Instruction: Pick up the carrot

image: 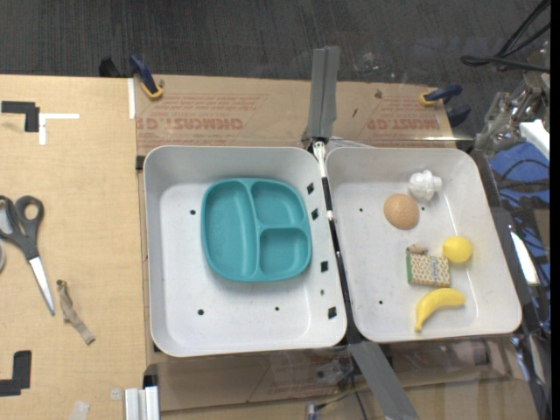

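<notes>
I cannot place the carrot among the right bin's [376,261] items: banana [437,306], lemon [457,250], box [428,268], tan ball [402,211], white lump [425,184]. The tool's state I cannot tell. Confirm the target before descending, since the banana looks the likeliest to be mistaken for it.

A teal divided plate [257,230] lies in the left bin [166,261], the right bin [490,234] holds a banana [437,305], lemon [457,250], egg [402,212] and small box [428,269], and scissors [26,243] rest on the counter [70,191].
</notes>
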### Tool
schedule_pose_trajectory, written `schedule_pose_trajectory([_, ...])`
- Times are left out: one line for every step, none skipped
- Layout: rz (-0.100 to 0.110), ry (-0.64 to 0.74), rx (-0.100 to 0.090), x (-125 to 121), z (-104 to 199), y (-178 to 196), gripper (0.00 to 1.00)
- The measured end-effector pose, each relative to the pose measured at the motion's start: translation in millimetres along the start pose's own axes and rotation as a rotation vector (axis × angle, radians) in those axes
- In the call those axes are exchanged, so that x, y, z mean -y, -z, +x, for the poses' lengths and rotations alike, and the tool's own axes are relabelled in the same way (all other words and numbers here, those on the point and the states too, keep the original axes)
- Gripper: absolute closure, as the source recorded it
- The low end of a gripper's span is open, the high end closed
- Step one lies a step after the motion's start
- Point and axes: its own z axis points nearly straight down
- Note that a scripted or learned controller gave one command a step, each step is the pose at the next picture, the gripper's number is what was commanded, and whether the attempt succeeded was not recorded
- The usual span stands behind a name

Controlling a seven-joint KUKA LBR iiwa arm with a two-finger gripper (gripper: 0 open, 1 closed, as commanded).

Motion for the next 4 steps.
schedule_pose_trajectory([-0.001,0.191,-0.003,0,73,-13,1.00])
schedule_pose_trajectory([-0.002,0.396,-0.001,0,39,-5,1.00])
schedule_pose_trajectory([-0.003,0.516,-0.004,-1,129,1,1.00])
schedule_pose_trajectory([-0.004,0.612,-0.002,-1,44,-90,1.00])
